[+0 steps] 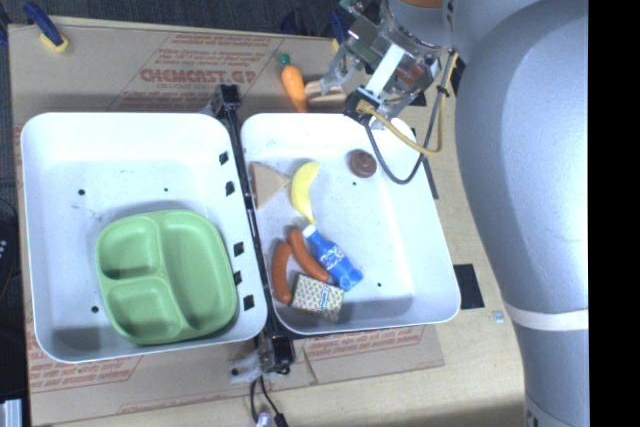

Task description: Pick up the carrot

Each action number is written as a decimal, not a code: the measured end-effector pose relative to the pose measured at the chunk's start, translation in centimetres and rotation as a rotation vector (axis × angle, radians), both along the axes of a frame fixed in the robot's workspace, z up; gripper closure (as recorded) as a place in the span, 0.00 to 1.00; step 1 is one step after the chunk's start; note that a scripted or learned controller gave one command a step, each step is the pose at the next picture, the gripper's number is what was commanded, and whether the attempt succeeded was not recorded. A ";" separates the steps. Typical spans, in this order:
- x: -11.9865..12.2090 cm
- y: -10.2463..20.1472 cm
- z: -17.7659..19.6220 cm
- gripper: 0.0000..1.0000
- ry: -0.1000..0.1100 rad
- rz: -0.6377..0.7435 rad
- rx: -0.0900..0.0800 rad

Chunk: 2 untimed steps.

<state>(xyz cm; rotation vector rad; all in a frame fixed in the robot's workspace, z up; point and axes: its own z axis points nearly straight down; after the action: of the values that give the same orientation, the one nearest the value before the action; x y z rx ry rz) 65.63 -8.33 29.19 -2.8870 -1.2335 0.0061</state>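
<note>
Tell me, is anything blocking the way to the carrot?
Nothing visible is. The carrot lies on the cardboard just behind the right bin's rim, and the end effector sits right beside it with open space between them.

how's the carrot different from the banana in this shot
The carrot is orange with a green top; the banana is yellow. The carrot lies outside the bins, on the cardboard behind the right bin, beside the pincer; the banana lies inside that bin. The carrot looks straight, the banana curved. Both are elongated toy foods, neither visibly gripped.
</note>
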 end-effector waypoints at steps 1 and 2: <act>-0.7 2.4 1.5 0.00 0.001 -0.375 -0.001; -1.7 6.9 12.0 0.00 -0.002 -0.601 -0.003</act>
<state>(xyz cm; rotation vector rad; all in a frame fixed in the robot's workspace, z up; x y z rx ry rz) 63.92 -1.39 41.18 -3.1250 -0.3234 0.0032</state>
